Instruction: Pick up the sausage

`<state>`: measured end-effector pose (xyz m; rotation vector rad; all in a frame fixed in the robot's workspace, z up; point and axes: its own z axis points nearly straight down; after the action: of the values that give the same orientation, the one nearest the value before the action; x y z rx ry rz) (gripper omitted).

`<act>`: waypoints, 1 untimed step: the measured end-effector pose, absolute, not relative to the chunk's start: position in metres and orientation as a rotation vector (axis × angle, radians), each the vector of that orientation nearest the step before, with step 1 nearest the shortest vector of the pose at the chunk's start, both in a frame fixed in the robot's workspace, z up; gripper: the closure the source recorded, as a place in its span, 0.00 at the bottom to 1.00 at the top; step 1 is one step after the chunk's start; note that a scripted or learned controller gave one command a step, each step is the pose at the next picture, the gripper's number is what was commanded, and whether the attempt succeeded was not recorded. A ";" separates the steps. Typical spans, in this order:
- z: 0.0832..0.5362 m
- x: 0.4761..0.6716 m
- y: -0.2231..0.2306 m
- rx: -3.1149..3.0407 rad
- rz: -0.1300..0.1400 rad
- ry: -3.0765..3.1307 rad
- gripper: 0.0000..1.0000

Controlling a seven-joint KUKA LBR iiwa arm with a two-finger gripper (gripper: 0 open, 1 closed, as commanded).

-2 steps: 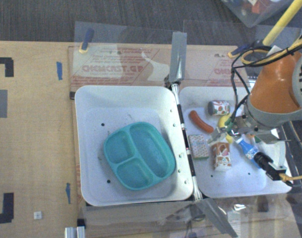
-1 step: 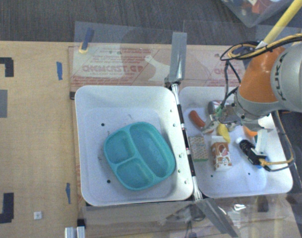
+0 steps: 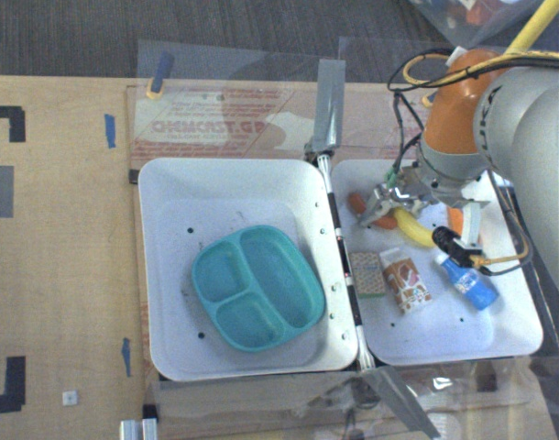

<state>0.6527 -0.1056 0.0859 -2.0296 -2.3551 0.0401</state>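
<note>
From the overhead camera you see the gripper [image 3: 387, 205] low in the right bin [image 3: 509, 337], its fingers spread just beside the reddish sausage [image 3: 356, 203], which lies near that bin's upper left corner. You'll find a banana [image 3: 413, 229], a blue bottle [image 3: 469, 282] and a snack packet [image 3: 405, 281] nearby. The left bin [image 3: 169, 191] holds a teal divided plate [image 3: 257, 288]

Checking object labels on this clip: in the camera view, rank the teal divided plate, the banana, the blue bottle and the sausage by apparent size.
1. teal divided plate
2. banana and blue bottle, too alike to rank
3. sausage, partly hidden by the gripper
</note>
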 end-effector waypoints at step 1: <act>0.186 0.668 -0.071 -1.827 -0.002 -2.561 0.00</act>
<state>0.6676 -0.0715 0.1864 -1.8266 -2.5611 -0.0021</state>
